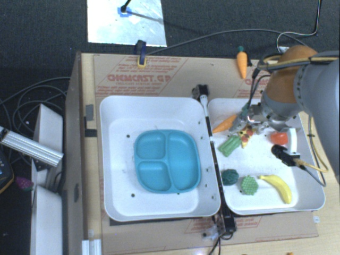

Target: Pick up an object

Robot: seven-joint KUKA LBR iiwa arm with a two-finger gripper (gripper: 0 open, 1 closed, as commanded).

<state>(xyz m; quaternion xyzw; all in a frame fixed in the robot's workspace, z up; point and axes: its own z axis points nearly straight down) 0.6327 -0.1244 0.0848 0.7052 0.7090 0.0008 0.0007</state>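
Observation:
My gripper (249,122) hangs low over the back left part of the right bin (313,198). Just left of it lies an orange carrot (225,124). A small yellow and red toy (245,136) sits right under its tip, touching a green pickle-like piece (229,145). A red tomato (279,138) lies to the gripper's right. Toward the front of the bin are a dark green broccoli (230,176), a light green round piece (248,185) and a yellow banana (279,187). I cannot see anything held.
The left bin (114,142) holds a blue divided plate (167,160). A second carrot (242,63) lies on the board behind the right bin. The grey arm (313,89) reaches in from the right over the bin's back edge.

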